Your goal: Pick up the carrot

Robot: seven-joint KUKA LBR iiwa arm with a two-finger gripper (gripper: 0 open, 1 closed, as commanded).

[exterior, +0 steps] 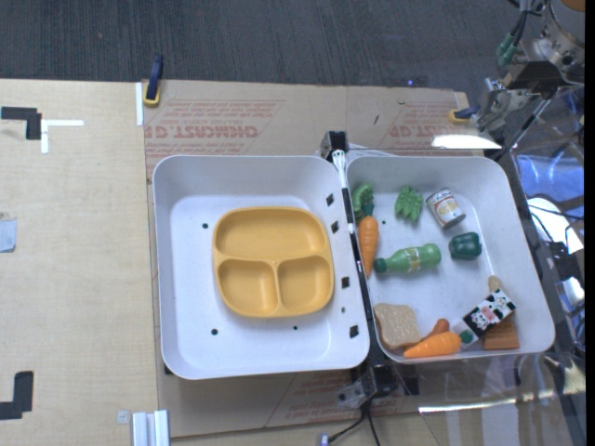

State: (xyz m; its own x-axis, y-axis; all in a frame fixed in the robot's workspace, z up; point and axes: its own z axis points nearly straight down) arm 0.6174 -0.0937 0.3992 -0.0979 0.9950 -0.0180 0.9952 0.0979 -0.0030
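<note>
The arm sits high in the top right corner of the camera view, beyond the far right corner of the right bin (521,249). Its orange band is cut off by the top edge, and the wrist hardware and cables hang below it. The gripper (521,77) is a dark cluster of parts seen against the clutter behind the bench, above the bench edge and outside both bins. Whether it is clenched or released cannot be told from here. Nothing from the bins is seen at it.

The carrot (368,242) lies in the right bin, right against its left wall, near the divide between the two bins. It lies lengthwise along that wall, its green top pointing to the far side. Just beside it to the right lies a green bottle (409,259), on its side. A second orange carrot (433,345) lies along the near wall, touching a slice of bread (397,324). Also in this bin are a leafy green (408,203), a small can (446,207), a dark green pepper (465,244) and a black and white carton (490,315).

The left bin (177,277) holds a yellow divided plate (273,260) with three compartments.
</note>
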